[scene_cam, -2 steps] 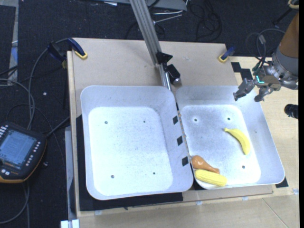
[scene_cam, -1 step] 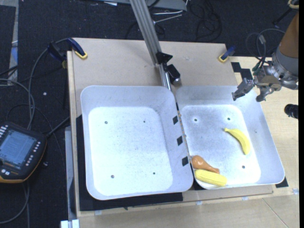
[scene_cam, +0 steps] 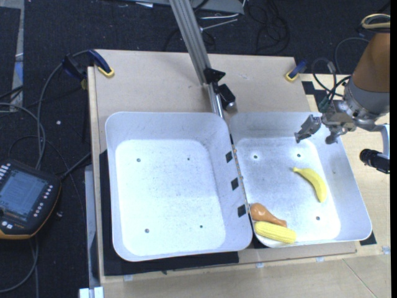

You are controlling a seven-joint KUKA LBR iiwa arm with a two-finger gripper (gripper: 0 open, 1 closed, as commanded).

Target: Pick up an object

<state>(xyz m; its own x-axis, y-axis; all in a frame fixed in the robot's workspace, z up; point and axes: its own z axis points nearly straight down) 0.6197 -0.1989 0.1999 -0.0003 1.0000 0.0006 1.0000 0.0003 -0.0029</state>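
The gripper (scene_cam: pixel 319 131) is hovering over the right bin (scene_cam: pixel 347 185) with fingers spread, gripping nothing. A banana (scene_cam: pixel 312 182), corn cob (scene_cam: pixel 275 232) and orange drumstick-shaped toy (scene_cam: pixel 265 213) are lying below it; no writing is reading legibly.

Dark carpet floor (scene_cam: pixel 49 17) w/ loose black cables (scene_cam: pixel 37 113) at left & top. Tan wood bench (scene_cam: pixel 155 82) mid-frame. Handheld pendant (scene_cam: pixel 22 197) lower left. Metal rail (scene_cam: pixel 192 33) slants down from top center. Even, flat light.

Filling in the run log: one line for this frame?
gripper: open, above right bin far edge, holding nothing | banana: mid-bin | corn cob and orange piece: near corner, touching | left bin
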